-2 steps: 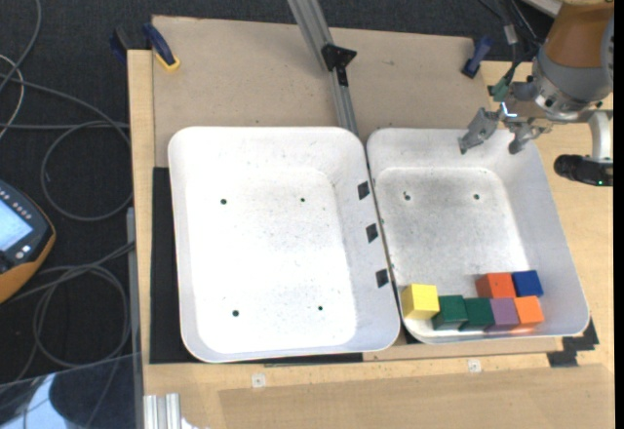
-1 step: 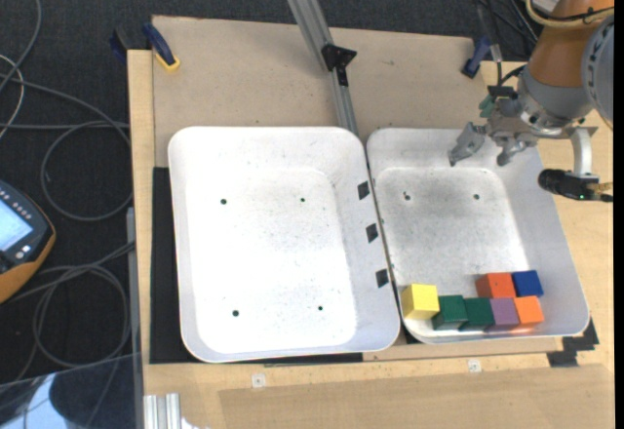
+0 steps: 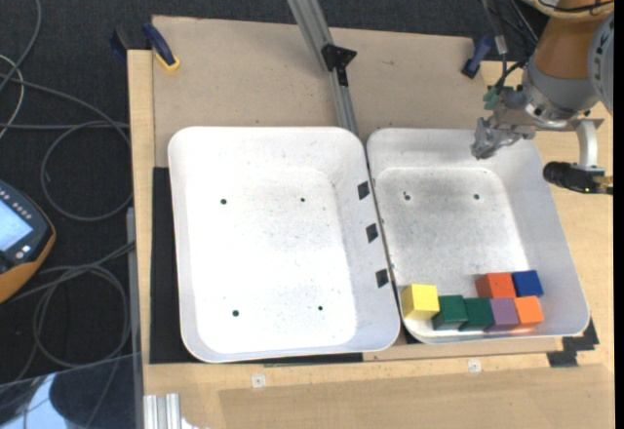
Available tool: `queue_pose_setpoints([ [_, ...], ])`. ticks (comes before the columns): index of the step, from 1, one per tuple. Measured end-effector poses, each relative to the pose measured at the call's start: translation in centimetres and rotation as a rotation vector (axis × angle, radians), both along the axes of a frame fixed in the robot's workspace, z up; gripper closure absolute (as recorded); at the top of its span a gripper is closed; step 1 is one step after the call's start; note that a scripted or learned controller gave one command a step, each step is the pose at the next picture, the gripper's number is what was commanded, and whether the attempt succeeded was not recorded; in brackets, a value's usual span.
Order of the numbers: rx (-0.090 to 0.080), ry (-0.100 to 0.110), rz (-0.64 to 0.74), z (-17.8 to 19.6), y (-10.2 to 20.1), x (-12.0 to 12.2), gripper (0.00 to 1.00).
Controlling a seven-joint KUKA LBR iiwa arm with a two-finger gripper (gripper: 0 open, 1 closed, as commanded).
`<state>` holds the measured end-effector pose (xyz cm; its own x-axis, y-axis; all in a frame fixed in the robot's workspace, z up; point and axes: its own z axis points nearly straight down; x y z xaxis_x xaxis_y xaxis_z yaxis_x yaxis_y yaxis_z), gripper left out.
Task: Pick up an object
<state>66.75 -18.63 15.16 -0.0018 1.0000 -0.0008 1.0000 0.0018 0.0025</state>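
Observation:
Several small coloured blocks sit clustered along the near edge of the right bin (image 3: 546,213): a yellow block (image 3: 421,299), two green blocks (image 3: 464,311), a purple block (image 3: 504,311), two orange blocks (image 3: 527,310) and a blue block (image 3: 526,283). My gripper (image 3: 487,142) hangs over the far right corner of that bin, well away from the blocks, and nothing shows between its fingers.
The left bin (image 3: 185,222) lies beside the right one, with black clips along the shared rim. A grey metal pole (image 3: 312,18) slants up from between the bins. Blue clamps (image 3: 161,45) hold the board's far corners. Cables trail over the floor at left.

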Motion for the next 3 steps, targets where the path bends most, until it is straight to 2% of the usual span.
queue_pose_setpoints([
  [2, -0.001, -0.006, 0.0, 9.6, -0.6, -0.1, 1.0],
  [3, 0.003, 0.001, 0.004, 10.3, 4.5, 0.0, 1.0],
])
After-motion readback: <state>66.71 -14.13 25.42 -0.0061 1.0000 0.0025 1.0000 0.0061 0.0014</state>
